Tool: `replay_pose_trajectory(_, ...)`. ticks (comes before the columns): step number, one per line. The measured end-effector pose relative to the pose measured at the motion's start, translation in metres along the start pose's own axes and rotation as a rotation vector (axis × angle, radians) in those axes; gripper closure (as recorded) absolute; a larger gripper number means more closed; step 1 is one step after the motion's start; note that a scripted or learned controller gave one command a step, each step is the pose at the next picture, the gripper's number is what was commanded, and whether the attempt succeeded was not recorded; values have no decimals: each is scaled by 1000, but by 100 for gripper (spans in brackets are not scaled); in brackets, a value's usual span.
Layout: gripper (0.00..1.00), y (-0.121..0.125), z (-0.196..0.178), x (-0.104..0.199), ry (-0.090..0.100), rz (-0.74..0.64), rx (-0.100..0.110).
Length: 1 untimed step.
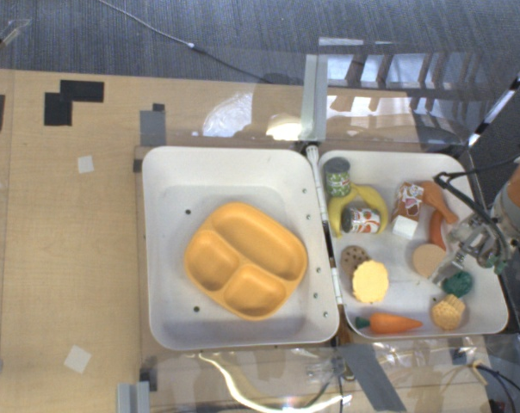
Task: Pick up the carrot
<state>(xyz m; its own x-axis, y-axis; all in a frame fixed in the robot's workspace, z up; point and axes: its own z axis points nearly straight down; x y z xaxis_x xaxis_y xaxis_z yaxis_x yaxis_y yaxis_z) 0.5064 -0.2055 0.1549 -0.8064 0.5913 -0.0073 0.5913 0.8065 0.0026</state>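
Note:
The carrot, orange with a small green top, lies flat along the front wall of the right bin. My gripper comes in from the right edge and hovers over the bin's right side, above a tan round piece and a dark green item. It is well up and to the right of the carrot, apart from it. Nothing shows between the gripper and the carrot except the bin floor and a yellow corn cob.
The right bin also holds a green can, a banana, a small tin, a red packet, a white cube, a sausage, a cookie and a yellow disc. A yellow divided plate sits in the left bin.

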Motion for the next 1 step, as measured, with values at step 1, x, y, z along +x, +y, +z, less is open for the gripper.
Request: replay_pose_trajectory(1, 0, 0, 0, 0, 0, 0, 0)
